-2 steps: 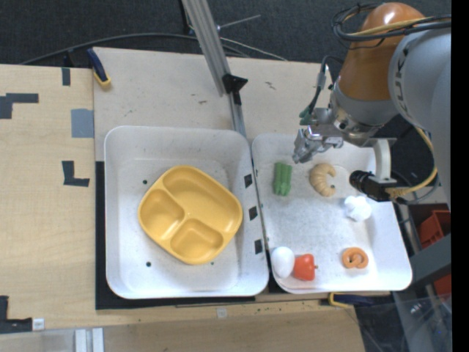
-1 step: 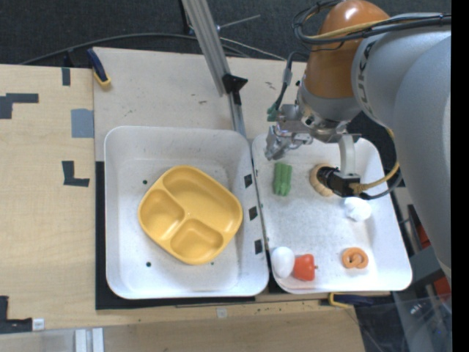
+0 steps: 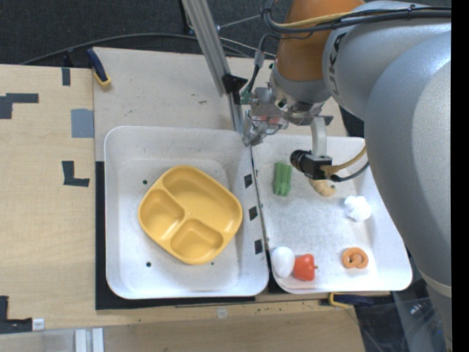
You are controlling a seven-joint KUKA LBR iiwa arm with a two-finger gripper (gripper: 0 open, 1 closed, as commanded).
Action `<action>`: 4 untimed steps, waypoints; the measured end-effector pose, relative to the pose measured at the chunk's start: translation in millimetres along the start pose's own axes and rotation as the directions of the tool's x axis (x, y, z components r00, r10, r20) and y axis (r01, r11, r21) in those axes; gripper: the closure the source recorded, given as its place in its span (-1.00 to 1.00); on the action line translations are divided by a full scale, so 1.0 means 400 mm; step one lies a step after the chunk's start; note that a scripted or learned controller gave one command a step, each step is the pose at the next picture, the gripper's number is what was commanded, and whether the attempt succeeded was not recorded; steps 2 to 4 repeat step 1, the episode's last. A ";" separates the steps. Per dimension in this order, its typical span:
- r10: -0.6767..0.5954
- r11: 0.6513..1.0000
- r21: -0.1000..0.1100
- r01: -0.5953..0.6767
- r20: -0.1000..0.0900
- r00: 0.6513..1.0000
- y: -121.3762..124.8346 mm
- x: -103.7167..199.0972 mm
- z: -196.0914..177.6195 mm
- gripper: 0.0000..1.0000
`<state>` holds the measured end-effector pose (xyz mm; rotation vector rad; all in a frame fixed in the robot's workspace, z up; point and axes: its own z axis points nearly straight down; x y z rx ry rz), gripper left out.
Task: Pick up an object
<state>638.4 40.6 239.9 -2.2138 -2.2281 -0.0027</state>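
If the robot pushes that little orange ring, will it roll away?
Probably not far. The orange ring lies flat on the right bin's floor, so a push would likely slide it rather than roll it. It looks small and light, so it may skid easily. The bin's raised rim close by should stop it.

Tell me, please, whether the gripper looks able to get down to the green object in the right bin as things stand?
Probably yes. The green object lies alone on the right bin floor, apart from the other items, with nothing over it. The gripper hangs just above the bins' divider nearby.
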 end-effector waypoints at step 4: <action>0.000 1.000 0.002 0.000 0.001 1.000 0.050 0.142 0.033 1.00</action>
